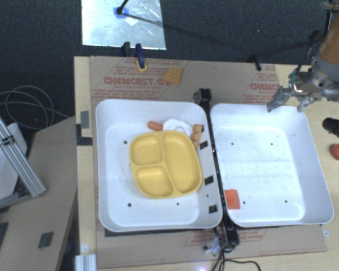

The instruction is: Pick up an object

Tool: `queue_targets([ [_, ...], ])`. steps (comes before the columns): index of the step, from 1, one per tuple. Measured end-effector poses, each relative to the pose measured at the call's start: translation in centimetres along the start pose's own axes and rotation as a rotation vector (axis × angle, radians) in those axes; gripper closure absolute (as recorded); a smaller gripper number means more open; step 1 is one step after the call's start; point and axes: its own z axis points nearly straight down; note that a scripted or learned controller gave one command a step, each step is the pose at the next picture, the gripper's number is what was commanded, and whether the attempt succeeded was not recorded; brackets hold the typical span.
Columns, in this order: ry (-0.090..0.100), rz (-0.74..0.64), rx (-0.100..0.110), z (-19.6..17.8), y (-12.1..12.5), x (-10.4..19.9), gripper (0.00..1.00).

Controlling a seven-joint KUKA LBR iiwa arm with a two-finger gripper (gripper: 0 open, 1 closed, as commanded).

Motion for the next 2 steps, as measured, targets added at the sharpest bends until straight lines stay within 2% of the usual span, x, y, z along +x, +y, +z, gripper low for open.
queue_targets([
  [1,0.002,-0.008,0.002,-0.5,0.1,0.4,1.0],
  [2,-0.001,0.001,-0.002,-13.0,-6.2,-3.6,1.0],
])
